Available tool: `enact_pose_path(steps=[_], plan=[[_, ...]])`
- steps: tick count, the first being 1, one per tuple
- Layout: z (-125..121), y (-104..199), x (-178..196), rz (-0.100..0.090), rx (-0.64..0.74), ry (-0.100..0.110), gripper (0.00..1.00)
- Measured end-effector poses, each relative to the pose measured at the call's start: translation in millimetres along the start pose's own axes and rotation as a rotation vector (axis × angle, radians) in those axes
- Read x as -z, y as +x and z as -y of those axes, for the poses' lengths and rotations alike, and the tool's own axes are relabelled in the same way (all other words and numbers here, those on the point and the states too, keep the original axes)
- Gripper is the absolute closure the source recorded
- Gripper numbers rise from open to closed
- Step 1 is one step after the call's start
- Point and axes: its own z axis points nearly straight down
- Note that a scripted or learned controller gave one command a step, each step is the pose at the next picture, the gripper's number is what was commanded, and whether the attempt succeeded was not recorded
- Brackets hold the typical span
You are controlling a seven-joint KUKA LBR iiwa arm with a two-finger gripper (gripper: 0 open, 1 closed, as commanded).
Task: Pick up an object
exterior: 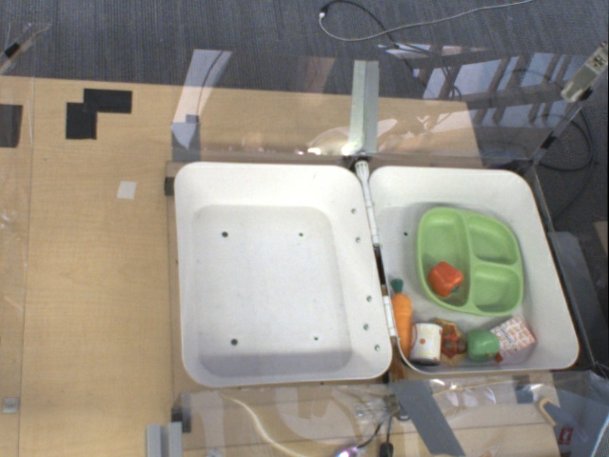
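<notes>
In the right bin [457, 193] lies a green divided plate [473, 260] with a small red object [445, 277] in its left compartment. Along the bin's front edge sit an orange carrot [403, 320], a small white can with a red band [427, 342], a dark red-brown item [452, 343], a green object [483, 345] and a pink-and-white checkered packet [515, 335].
The left bin [271, 274] is a white tray with a few small dark holes in its floor. A metal divider [374, 246] runs between the two bins. Wooden bench top lies to the left, cables and grey carpet at the back.
</notes>
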Motion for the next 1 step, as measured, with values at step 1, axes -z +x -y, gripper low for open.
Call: enact_pose_path(steps=[1], plan=[[-2.0, 0.0, 14.7, 0.010, 0.005, -0.005, 1.00]])
